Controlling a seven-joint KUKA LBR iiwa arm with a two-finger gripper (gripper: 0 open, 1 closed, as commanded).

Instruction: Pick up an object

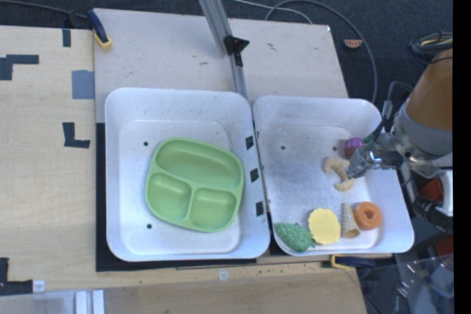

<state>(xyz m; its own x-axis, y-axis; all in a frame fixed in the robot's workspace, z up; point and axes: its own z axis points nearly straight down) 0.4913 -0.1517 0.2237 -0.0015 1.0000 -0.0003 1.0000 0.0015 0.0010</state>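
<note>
My fingers (pixel 360 159) hang low over the right bin (pixel 309 114), toward its right wall and about midway between its far and near rims. Two things lie close enough to count. The tan curved piece (pixel 338 171) sits just to the left of my tip and a little nearer. It bends like a hook, with its long axis running roughly from far-left to near-right, so its near end curls in almost under me. The small purple piece (pixel 354 145) is just on the far side of my tip, so close that I cannot say whether I touch it or merely stand beside it. I judge the tan piece the likelier target, since a short shift left and near would put me over its middle, and closing across its narrow width rather than along its curve looks the better bet. At this slant my own dark wrist hardware blurs the tip, so I cannot tell how far apart my fingers are, and I see nothing clearly caught between them. I make no claim of holding anything. The orange ring (pixel 367 215), the yellow disc (pixel 324 226) and the green lump (pixel 294 236) lie well apart from me along the near rim. The green plate (pixel 195 184) rests in the left bin (pixel 125 114).
</note>
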